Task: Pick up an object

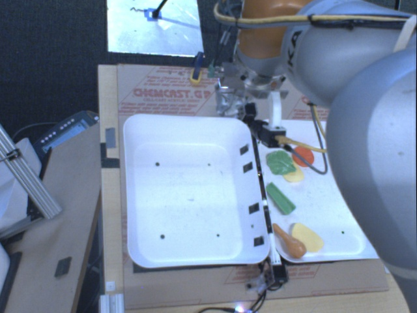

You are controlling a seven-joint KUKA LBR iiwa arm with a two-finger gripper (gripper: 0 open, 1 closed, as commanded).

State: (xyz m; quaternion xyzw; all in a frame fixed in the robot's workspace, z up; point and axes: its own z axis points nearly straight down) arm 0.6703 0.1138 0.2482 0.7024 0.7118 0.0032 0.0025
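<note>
**benchwatcher:** Dark backdrop, cardboard-topped bench, two white bins side by side. The left bin has nothing but its bare floor to offer, and all the toys sit in the right bin: a leafy green piece with an orange-red bit at its 2 o'clock, a green block at its 6, and a brown pear-shaped thing touching a yellow piece down near the front wall.

**gripgeek:** And the gripper? Looks parked at the 12 o'clock edge of the divider, over the back rim. Can't tell whether the claw is spread or pressed together, too much wrist clutter. Nothing visibly pinched.

**benchwatcher:** My worry is it drops right there and hits the rim or the divider clips instead of a toy. Also the pieces are bunched against the divider, so a finger could jam on the wall or just shove them around.
</note>
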